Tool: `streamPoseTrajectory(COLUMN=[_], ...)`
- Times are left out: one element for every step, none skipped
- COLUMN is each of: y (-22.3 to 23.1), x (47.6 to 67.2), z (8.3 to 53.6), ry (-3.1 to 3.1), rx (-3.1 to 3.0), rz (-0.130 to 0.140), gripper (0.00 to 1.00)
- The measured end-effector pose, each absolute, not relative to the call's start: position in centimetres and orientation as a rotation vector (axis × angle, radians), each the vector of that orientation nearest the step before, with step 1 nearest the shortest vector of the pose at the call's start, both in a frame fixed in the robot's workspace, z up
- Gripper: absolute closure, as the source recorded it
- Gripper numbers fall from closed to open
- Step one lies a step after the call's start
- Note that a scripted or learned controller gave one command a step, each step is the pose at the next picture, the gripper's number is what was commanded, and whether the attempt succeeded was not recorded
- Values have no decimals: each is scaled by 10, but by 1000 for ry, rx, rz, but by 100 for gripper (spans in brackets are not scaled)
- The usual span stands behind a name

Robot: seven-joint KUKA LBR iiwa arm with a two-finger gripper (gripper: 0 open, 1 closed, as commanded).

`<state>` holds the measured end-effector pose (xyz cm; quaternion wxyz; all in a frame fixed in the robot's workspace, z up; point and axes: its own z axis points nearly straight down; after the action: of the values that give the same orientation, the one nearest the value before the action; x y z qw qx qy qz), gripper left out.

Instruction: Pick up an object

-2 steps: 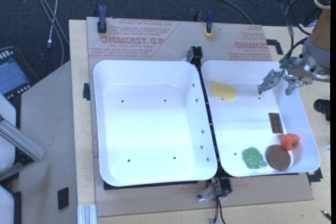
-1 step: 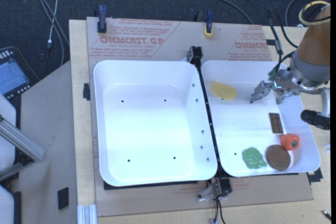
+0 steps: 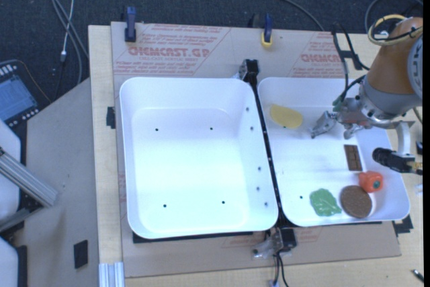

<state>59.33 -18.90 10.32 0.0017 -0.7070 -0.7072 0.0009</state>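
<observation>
Over the right shallow white bin (image 3: 403, 208), near its far wall: gripper (image 3: 324, 126), grip state unreadable. Just left, flat yellow piece (image 3: 287, 117). Nearer, across open floor: green lump (image 3: 324, 202), brown disc (image 3: 355, 201), orange ball (image 3: 370, 181).

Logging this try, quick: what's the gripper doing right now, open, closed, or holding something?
Gripper: over the right bin, beside the yellow piece; open or closed cannot be told, and nothing is seen between its fingers.
</observation>
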Motion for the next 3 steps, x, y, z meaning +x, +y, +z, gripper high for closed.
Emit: streamPoseTrajectory(y=[-189,-187,-187], x=[595,587,588], z=[117,166,220], ry=[-2223,-2225,-2225], rx=[-2223,-2224,-2225], rz=[-2,-4,-5], gripper=[100,100,100])
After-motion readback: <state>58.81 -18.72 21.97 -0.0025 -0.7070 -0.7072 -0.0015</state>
